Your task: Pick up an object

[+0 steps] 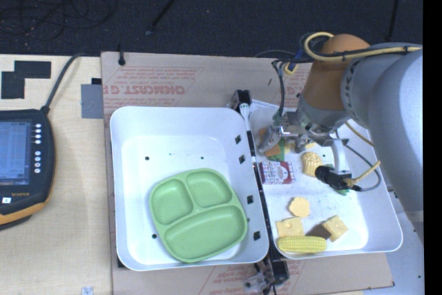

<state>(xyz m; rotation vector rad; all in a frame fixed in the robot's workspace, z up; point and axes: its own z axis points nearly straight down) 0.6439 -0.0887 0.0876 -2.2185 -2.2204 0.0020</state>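
Note:
My gripper hangs low over the far left part of the right bin. Right beside it lies a small orange-brown item, with a red and white packet just in front. A short yellow corn piece rests to the gripper's right. Nearer the front lie a round yellow piece, two yellow cheese blocks, a dark brown piece and a whole corn cob. Nothing is visibly held.
The left bin holds a green divided plate. A black divider rail runs between the bins. A tablet-like pendant lies on the bench at far left. The arm's grey body covers the right bin's far right corner.

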